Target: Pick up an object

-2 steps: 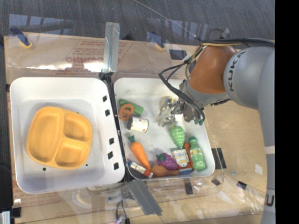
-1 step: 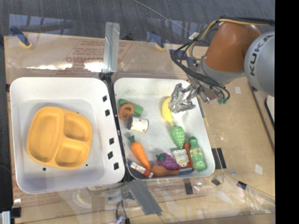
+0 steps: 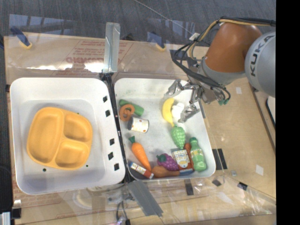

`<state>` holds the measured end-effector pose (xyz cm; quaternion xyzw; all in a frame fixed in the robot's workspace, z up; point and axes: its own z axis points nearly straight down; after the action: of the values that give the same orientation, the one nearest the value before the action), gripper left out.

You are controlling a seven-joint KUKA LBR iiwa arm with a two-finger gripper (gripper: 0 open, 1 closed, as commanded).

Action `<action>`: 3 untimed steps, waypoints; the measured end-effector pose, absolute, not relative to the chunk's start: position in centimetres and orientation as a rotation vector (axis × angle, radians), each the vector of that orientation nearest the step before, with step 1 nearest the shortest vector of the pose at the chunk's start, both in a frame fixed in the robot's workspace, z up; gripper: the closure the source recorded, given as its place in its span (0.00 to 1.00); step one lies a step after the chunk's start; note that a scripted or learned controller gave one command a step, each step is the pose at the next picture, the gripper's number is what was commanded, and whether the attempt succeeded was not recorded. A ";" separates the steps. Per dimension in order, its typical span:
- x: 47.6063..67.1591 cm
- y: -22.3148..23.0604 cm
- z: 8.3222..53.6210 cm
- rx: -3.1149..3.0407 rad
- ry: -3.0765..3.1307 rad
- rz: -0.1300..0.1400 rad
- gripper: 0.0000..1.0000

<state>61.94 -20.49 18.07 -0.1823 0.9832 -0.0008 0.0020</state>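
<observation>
Camera view: your gripper (image 3: pixel 186 103) sits over the upper right part of the right bin (image 3: pixel 154 82), just right of the yellow banana (image 3: pixel 168 110) and touching or nearly touching a small white object (image 3: pixel 177 110); whether it is released or clenched you cannot tell. Below it lie the green grapes (image 3: pixel 178 137), further left the carrot (image 3: pixel 139 155). The yellow divided tray (image 3: pixel 58 137) rests well left, in the left bin (image 3: pixel 18 125).

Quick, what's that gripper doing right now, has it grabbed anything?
Gripper: open, holding nothing, hovering by the banana in the right bin.
</observation>
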 end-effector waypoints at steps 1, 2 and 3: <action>62.1 -20.9 9.1 -0.570 3.090 0.003 0.00; 62.4 -20.8 10.5 -0.574 3.081 -0.001 1.00; 66.0 -21.1 20.9 -0.478 3.093 -0.008 1.00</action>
<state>65.95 -21.08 20.87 -0.1527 0.9882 -0.0026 0.0057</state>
